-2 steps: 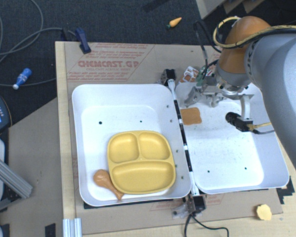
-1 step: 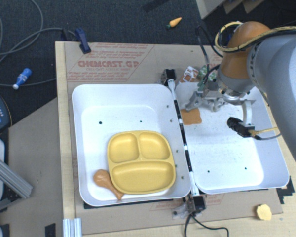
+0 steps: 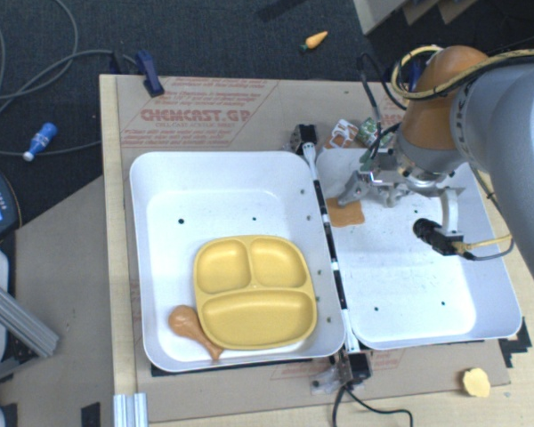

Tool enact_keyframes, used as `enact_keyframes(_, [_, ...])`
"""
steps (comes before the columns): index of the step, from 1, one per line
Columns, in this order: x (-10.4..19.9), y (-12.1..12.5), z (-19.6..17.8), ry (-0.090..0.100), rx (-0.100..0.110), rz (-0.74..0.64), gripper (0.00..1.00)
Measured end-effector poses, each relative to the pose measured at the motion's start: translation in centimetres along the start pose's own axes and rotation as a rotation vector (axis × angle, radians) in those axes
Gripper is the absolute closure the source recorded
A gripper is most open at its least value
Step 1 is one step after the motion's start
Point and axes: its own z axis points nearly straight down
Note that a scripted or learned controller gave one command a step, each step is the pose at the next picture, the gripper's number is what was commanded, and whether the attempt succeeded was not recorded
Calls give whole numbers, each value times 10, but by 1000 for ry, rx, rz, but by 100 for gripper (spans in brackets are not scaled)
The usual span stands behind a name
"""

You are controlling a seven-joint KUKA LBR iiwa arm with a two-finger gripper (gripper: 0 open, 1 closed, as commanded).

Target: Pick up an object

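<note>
A small yellow piece (image 3: pixel 475 382) is lying on the bench at the near right corner, just outside the right bin (image 3: pixel 427 314). A cable clip (image 3: pixel 349 369) is seen at the near edge where the two bins meet.

In the left bin (image 3: pixel 160 238), a yellow divided plate (image 3: pixel 252 292) is resting flat toward the near side, three compartments facing up. A tan drumstick-shaped toy (image 3: pixel 192 326) is tucked against the plate's near left corner, touching or nearly touching it.

In the right bin, a small orange-brown flat piece (image 3: pixel 345 213) is lying at the far left corner, close to the dividing wall. The gripper (image 3: pixel 380 188) is being held low over that same corner, just beside the piece on its right. Whether the gripper is spread or closed cannot be told, and nothing can be made out in its grasp. A black fitting with a yellow cable (image 3: pixel 442 237) is hanging from the arm (image 3: pixel 481 123) over the middle of the right bin.

Farther back, small mixed items (image 3: pixel 351 132) are lying on the cardboard sheet (image 3: pixel 196 114) just beyond the right bin. A blue clamp (image 3: pixel 148 72) is fixed at the cardboard's far left edge. On the dark floor beyond, an orange scrap (image 3: pixel 315 39) and, at left, a blue bottle (image 3: pixel 41 139) are lying well apart.
</note>
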Motion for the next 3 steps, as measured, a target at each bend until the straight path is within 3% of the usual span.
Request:
enact_keyframes(1, [1, 1, -11, 0, -4, 0, 100])
enact_keyframes(2, [-22, -70, -27, 0, 3, 4, 100])
enact_keyframes(3, [-20, -68, -26, 1, -1, 0, 0])
